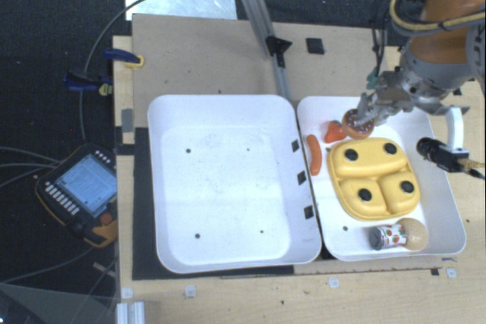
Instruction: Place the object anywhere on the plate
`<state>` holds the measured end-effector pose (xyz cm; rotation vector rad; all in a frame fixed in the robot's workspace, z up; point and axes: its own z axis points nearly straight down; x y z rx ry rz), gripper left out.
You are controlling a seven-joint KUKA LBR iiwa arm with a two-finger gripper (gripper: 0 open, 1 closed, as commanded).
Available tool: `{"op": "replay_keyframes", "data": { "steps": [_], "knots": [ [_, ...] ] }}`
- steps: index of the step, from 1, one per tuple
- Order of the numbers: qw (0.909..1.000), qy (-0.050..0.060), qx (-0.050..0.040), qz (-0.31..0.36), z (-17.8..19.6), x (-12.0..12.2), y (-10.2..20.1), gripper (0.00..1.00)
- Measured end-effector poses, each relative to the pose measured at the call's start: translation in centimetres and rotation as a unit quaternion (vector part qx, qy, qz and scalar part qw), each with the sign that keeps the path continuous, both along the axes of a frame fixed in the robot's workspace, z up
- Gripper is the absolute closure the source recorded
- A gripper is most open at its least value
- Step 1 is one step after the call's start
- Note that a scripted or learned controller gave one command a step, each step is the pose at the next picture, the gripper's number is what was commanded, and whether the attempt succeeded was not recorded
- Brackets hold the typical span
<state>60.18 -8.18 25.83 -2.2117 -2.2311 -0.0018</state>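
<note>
Hovering at the yellow plate's [373,177] far edge in the right bin [454,233], the pincer [359,121] meets a round brownish object [357,125]. Whether it grips is unclear. An orange piece [335,133] lies beside it.

Plate [374,179]: yellow, black dots
Bins [220,182]: white
Sausage [314,154]: orange
Can [387,237]: white with red pattern
Arm [448,4]: grey, orange band
Bench [197,57]: tan

Robot lab: teach pendant [78,191], clamps [102,72], cables on bench [205,57].
</note>
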Motion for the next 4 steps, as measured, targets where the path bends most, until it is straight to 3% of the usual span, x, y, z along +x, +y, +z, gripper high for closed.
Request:
{"op": "replay_keyframes", "data": {
  "steps": [1,3,4],
  "knots": [
    [1.0,0.0,0.0003,0.0,-0.7,-0.7,4.6,1.0],
    [1.0,-0.001,0.0006,0.001,-1.4,1.0,14.5,1.0],
    [1.0,0.0,0.0009,0.001,-2.3,0.4,20.9,1.0]
  ]
}}
